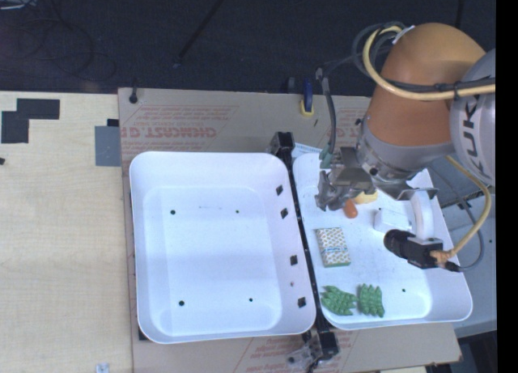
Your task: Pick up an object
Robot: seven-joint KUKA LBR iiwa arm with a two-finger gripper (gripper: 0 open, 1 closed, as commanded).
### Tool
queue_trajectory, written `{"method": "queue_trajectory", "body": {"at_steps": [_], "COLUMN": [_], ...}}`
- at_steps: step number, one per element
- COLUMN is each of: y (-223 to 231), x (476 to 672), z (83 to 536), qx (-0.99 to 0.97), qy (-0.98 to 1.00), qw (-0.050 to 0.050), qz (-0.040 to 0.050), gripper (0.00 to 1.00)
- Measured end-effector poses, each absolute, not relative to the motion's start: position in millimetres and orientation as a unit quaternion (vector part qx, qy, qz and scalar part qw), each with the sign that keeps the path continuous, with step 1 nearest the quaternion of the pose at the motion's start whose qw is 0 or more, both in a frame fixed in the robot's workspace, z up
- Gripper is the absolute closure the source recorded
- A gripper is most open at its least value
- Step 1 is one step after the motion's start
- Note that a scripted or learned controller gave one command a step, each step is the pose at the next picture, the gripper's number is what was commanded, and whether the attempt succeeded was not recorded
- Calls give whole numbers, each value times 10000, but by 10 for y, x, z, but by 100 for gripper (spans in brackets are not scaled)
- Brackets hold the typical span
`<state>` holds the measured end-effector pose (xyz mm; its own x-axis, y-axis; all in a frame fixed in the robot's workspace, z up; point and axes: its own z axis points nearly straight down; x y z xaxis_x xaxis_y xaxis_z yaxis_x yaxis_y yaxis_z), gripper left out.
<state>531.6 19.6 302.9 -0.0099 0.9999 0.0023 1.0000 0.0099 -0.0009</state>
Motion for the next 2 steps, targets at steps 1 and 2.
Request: {"method": "queue_trajectory", "body": {"at_steps": [1, 2], "y": [908, 1352], "x": [5444, 4863], "z": [3545, 4078], "qx": [-7045, -7055], "qy": [-7097, -7087], "qw": [-8, 10], "qz": [-14, 9], "gripper": [100, 100]}}
